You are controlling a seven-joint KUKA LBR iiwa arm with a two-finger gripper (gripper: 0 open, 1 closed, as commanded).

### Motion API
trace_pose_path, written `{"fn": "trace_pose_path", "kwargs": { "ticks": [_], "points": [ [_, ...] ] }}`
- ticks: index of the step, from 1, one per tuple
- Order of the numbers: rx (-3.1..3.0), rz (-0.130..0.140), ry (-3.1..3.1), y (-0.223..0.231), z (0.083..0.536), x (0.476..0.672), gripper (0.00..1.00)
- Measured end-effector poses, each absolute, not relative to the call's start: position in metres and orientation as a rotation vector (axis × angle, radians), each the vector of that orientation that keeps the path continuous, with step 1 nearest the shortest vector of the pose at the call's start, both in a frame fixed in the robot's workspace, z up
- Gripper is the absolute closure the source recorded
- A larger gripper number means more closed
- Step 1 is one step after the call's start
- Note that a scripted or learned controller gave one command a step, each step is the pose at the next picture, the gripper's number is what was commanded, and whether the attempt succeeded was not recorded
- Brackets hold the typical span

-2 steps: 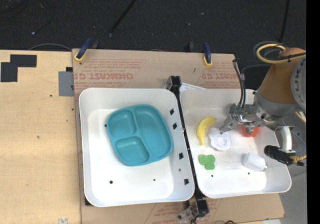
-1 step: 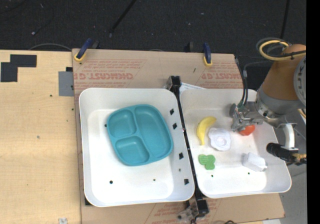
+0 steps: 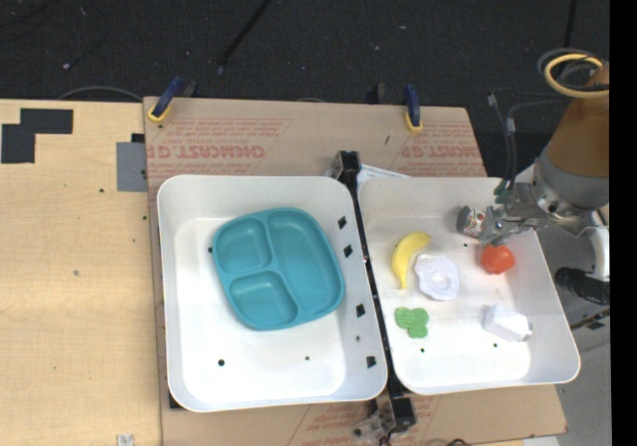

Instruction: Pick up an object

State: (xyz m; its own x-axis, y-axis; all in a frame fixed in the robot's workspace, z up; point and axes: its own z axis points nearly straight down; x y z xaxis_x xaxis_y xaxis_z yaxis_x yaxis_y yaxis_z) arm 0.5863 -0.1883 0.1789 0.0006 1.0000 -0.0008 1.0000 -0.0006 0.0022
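Note:
The right bin holds a yellow banana, a round white object, a small green object, a red-orange ball and a white block. My gripper reaches in from the right and hovers over the bin's upper right part, just above and left of the red-orange ball. Nothing shows between its fingers. The grey arm with its orange band rises behind it.
The left bin holds a teal divided plate. A black divider runs between the two bins. Clamps hold the cardboard at the back. Cables lie on the dark floor behind.

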Motion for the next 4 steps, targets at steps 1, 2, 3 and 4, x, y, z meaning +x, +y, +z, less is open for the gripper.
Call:
{"fn": "trace_pose_path", "kwargs": {
  "ticks": [1,2,3,4],
  "points": [
    [2.22,0.003,2.219,-0.189,0.231,0.587,1.0],
    [2.218,0.0,2.226,-0.133,0.223,0.593,1.0],
    [2.219,0.0,2.225,-0.084,0.214,0.596,1.0],
    [2.218,0.001,2.226,-0.031,0.221,0.585,1.0]
  ]
}}
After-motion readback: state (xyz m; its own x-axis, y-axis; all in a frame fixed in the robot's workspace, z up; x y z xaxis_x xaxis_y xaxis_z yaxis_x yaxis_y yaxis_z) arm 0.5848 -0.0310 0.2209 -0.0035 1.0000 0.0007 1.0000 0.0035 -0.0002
